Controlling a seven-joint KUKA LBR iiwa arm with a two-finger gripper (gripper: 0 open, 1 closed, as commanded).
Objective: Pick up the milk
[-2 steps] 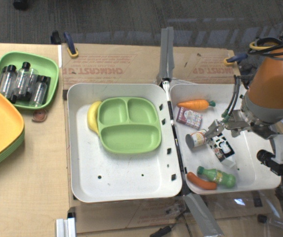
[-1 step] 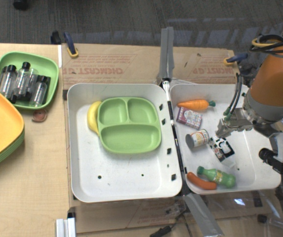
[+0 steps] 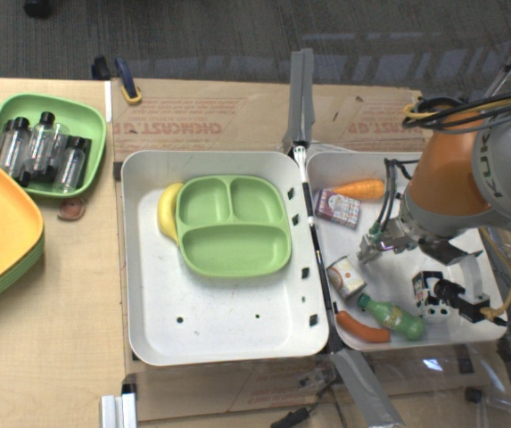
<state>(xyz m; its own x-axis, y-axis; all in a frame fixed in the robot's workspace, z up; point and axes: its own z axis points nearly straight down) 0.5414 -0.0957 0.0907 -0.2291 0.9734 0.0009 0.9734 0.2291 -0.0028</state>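
The claw [image 3: 373, 243] hung just above the small white-and-brown milk carton [image 3: 348, 275]; its state could not be told. The carton's label was unreadable.

Both bins [image 3: 139, 266] look like smooth white plastic with a slight sheen. The green divided plate [image 3: 234, 226] is matt plastic, as is the yellow plate stack [image 3: 1, 234] at nine o'clock. The worktop [image 3: 59, 337] is pale wood under brown printed cardboard [image 3: 201, 119]. The green bottle [image 3: 396, 317] shines glossy; the milk carton [image 3: 347, 277] looks papery.
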